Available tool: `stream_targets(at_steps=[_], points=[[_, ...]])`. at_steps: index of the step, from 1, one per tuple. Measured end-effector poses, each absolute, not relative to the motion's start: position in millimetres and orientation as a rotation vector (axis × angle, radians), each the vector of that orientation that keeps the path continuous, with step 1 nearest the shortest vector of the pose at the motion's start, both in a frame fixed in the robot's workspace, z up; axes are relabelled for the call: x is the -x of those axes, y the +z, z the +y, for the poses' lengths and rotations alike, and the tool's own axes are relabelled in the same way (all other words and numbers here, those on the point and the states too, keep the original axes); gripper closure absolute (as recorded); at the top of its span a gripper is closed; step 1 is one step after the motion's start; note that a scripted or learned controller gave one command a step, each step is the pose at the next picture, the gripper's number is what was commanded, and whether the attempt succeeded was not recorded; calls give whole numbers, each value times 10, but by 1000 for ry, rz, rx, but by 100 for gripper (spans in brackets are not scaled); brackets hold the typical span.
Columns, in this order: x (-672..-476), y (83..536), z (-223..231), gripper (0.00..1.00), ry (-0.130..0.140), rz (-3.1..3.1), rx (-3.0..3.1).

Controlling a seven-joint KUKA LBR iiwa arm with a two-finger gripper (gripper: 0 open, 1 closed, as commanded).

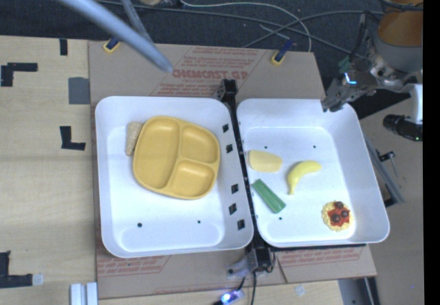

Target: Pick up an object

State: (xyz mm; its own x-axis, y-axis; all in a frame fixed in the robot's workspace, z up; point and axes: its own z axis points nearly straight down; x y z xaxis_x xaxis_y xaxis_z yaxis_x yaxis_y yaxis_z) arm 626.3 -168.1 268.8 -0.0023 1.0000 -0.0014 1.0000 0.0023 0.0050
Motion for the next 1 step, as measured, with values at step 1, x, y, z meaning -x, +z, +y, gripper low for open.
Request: stream_targets(at_steps=[1], points=[[-6095,2702,-1100,100,-1,2228,-2217]])
